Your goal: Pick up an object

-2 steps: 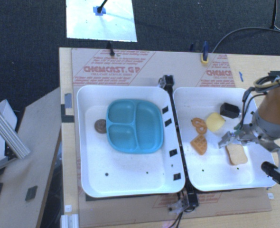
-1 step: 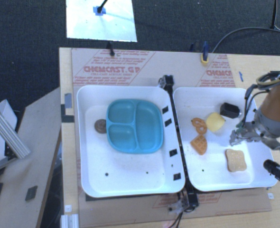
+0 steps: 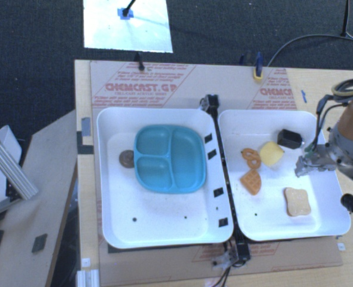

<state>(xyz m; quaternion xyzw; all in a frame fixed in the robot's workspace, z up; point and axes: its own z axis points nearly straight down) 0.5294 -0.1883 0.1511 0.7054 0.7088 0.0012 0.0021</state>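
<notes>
Two white bins sit side by side on the table (image 3: 320,100), filling the middle of the frame. The left bin (image 3: 113,220) carries a blue divided plate (image 3: 169,159), three compartments showing, lying flat at its centre. Just off the plate's left edge, touching or nearly so, sits a small round grey-brown disc (image 3: 127,158).

Over to the right bin (image 3: 248,220), where the candidates for picking are. Near its centre there's a brown pretzel-shaped piece (image 3: 251,156), and just right of it, close beside, a pale yellow lump (image 3: 271,153). Below the pretzel, just beneath it, lies an orange-brown waffle-like piece (image 3: 252,182). Up toward the bin's upper right rests a small black block (image 3: 289,139). Lower right in the bin, a tan piece shaped like a slice of toast (image 3: 297,201) lies flat, well apart from the rest.

And here's the arm (image 3: 351,133), coming in from the right edge of the frame, grey body with an orange section, cables looped above it. Its hand (image 3: 308,165) hangs over the right side of the right bin, between the black block above and the toast slice below, right of the yellow lump. Whether the hand is open or closed, I can't tell from this angle; nothing visible sits in it.

At the upper left of the frame, a pale square sheet (image 3: 126,18) lies on the dark floor.
</notes>
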